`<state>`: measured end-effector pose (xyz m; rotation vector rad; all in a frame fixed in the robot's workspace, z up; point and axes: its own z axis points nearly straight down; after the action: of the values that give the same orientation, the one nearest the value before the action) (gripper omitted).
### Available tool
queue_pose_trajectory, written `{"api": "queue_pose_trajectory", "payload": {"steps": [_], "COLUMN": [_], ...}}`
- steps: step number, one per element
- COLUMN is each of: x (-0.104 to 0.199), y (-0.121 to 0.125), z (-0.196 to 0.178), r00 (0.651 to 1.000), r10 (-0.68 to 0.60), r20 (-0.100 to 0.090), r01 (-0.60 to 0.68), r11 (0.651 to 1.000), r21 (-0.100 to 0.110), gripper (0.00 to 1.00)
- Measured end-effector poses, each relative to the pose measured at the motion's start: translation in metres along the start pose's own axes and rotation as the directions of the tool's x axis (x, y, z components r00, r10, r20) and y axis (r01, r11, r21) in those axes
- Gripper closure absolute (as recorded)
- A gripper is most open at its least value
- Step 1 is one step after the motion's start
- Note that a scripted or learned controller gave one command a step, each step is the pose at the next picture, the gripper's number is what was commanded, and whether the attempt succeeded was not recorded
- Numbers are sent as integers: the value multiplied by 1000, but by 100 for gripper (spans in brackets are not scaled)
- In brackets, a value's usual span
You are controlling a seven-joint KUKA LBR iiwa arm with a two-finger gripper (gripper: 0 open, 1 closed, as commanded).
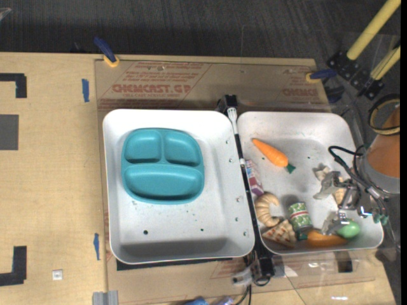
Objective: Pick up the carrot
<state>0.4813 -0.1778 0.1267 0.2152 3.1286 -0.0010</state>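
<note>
The carrot [270, 153], orange with a small green stem end, lies on the floor of the right bin [299, 122] in its upper left part, pointing diagonally. My gripper [337, 202] hangs low over the right side of the same bin, well to the right of the carrot and below it in the image, apart from it. Cables and metal parts clutter it. The arm's orange band [386, 159] shows at the right edge. Nothing can be seen held.
Along the right bin's near side lie a curved pastry [267, 208], a small green can [299, 216], a shell-shaped bread [280, 232], a second orange item [324, 238] and a green round piece [348, 229]. A teal divided plate [163, 164] rests in the left bin [172, 234].
</note>
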Motion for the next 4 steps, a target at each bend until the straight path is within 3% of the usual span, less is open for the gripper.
{"api": "queue_pose_trajectory", "payload": {"steps": [1, 2, 3, 4], "x": [8, -28, -27, -78], "y": [78, 161, 158, 157], "z": [36, -61, -58, -58], "r00": [968, 932, 930, 808], "r10": [251, 363, 367, 590], "r20": [7, 3, -2, 1], "r01": [-251, -363, -367, -590], "r11": [968, 932, 930, 808], "r21": [-4, -5, 0, 0], "gripper": [0, 0, 0, 0]}}
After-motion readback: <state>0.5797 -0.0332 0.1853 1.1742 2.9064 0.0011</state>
